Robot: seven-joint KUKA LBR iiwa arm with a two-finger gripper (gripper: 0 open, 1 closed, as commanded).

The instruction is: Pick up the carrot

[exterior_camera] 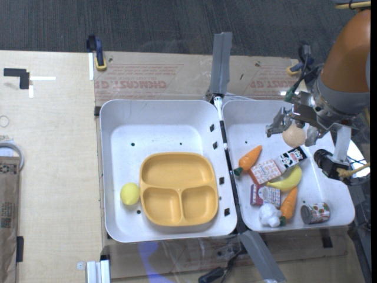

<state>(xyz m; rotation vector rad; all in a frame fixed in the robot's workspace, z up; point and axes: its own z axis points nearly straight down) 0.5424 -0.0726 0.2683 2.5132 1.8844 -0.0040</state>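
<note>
Carrot [250, 158] is lying tilted in the right bin [235, 175], near its left wall, tip pointing up-right, just beside a small red-and-white carton [265, 171]. A second carrot [288, 203] is lying lower, below a banana [286, 180], next to a white puffy item [270, 215] and a can [316, 213]. End effector [294, 131] is hovering over the bin's upper right, fingers spread around a beige round object [293, 136]; whether they are gripping it, cannot tell. Left bin [118, 158] is holding a yellow divided plate [178, 188] and a lemon [130, 194].
</note>
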